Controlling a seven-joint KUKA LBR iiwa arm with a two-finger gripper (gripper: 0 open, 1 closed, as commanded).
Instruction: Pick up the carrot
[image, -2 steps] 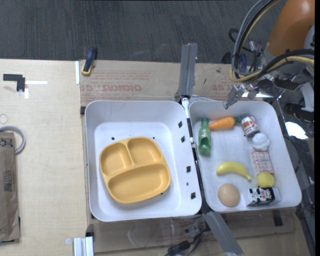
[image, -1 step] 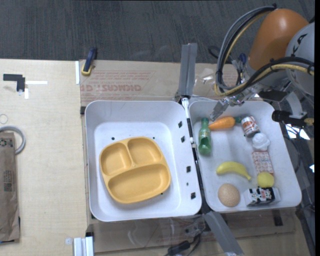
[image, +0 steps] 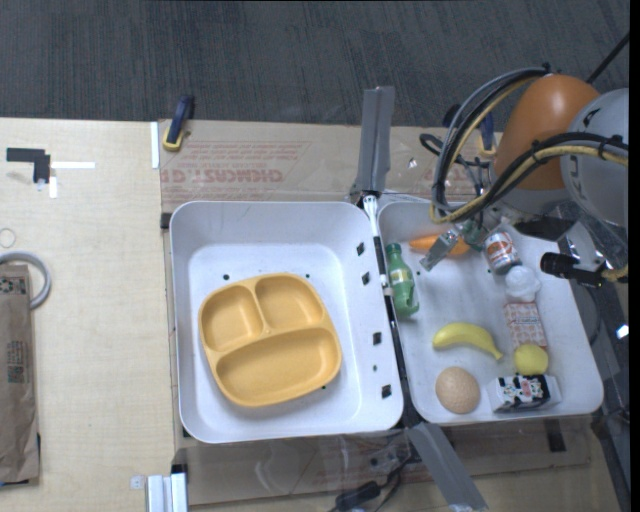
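Carrot, an orange tapered vegetable (image: 428, 242), lies at the far edge of the right white bin (image: 580, 330), partly under the grey gripper (image: 447, 247). Fingers' opening I cannot tell; lifting is not yet done.

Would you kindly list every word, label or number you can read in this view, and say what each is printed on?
Red print on the cardboard sheet behind the bins: upside down and faint, not surely readable.
Label on the brown paper bag: too small.
Labels on the green bottle, small packet and black-and-white box: blurred, unreadable.
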